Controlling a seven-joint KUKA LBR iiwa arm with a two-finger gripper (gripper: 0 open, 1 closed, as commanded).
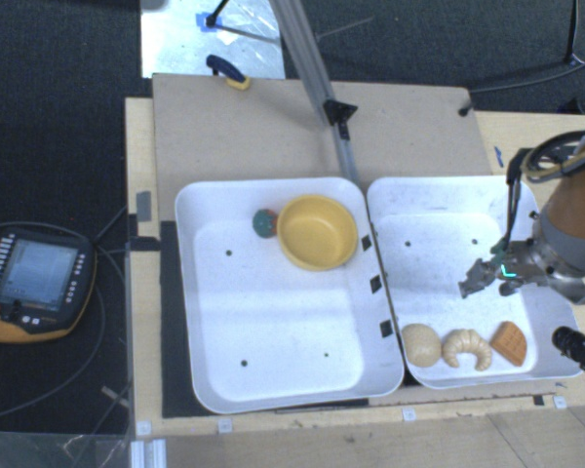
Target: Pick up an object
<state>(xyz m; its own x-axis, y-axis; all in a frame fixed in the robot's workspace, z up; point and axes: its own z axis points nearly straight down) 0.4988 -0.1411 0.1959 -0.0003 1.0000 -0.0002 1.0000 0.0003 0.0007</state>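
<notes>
While jaws (478,279) hang over right bin (439,198), state unclear, croissant (468,347), waffle (509,342) lie just below.

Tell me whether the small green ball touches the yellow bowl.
Touching: in the camera view the green ball sits against the yellow bowl rim, with no gap visible.

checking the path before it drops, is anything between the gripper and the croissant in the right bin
Nothing visible. The gripper hangs over bare floor of the right bin, and the croissant lies below it near the front wall, between a bread roll and a waffle.

Pendant (34,286) on dark floor (58,115)
</notes>
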